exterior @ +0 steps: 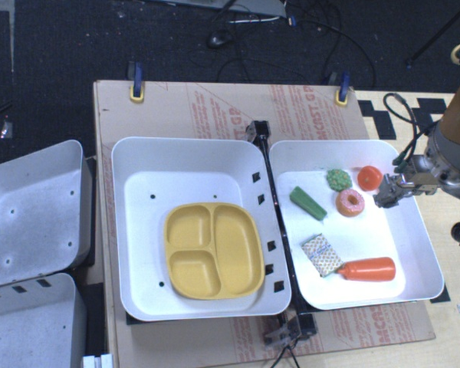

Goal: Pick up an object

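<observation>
Six small objects lie loose in the right-hand shallow white bin point(414, 240), and none of them is in my grasp, so the pick is not yet done. My gripper point(386, 195) sits low over the bin's right side, reaching in from the right; whether it is parted or closed I cannot tell at this slant, but nothing shows between its tips. Nearest to it are the round red tomato-like ball point(369, 178), just up and left, and the pink ring-shaped toy doughnut point(350, 202), just left. Beyond those, the bumpy green broccoli-like lump point(338, 179) lies near the bin's back, and the long green pod-shaped piece point(307, 203) lies slanted further left. Toward the front, the small patterned blue-and-white packet point(322, 254) lies touching or just beside the long red-orange pepper-shaped piece point(367, 268). The left-hand shallow white bin point(138, 167) holds a yellow three-compartment plastic tray point(214, 250), well apart from my reach. Judgement: approach stage only. What is left is the whole of the grasp: settle over one object, likely the ball or doughnut as closest, close on it, lift it clear.
</observation>
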{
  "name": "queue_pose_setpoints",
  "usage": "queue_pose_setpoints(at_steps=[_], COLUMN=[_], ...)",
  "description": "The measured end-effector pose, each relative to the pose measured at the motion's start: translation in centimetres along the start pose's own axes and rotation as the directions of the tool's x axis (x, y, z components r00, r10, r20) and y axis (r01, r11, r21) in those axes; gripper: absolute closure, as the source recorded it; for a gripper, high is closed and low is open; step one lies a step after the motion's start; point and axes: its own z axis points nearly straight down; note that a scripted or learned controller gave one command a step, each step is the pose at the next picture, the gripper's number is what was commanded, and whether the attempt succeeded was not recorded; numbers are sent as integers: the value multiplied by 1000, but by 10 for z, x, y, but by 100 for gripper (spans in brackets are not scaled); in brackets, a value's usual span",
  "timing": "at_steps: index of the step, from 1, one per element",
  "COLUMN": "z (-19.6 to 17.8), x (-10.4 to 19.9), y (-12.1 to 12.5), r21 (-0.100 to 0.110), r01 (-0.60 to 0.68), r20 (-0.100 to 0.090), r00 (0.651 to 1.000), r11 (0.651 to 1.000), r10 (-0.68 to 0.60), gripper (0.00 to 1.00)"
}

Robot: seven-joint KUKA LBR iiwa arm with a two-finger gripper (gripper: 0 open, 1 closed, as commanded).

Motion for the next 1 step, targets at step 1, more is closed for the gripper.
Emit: queue_pose_setpoints(at_steps=[1], z=[15], x=[46], y=[19], r21=[4], r01=[0], r20=[-1], r00=[1000], r11=[1000], r10=[0], gripper=[100])
